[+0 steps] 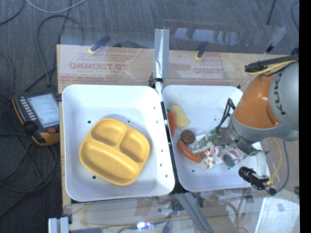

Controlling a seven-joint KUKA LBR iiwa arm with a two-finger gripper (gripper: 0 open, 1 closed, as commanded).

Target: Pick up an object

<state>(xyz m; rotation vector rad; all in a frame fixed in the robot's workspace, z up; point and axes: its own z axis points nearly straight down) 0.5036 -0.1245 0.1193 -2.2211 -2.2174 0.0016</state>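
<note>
Hand [218, 141] low in the right bin [204, 98], at its right-centre, under the grey arm [265, 110] with its orange band; grip state cannot be told from this angle. Directly beside it a crumpled red-and-white wrapper [212, 155], touching or nearly so. Just left of that, an orange hot dog [188, 151] and a dark brown round piece [188, 137]. Further up-left, a pale yellow piece [179, 115] and an orange carrot [171, 123] along the bin's left wall. Left bin [73, 130] carries 1 yellow 3-compartment tray [114, 150]. Pendant [36, 113] sits left of the table [87, 64].
</note>
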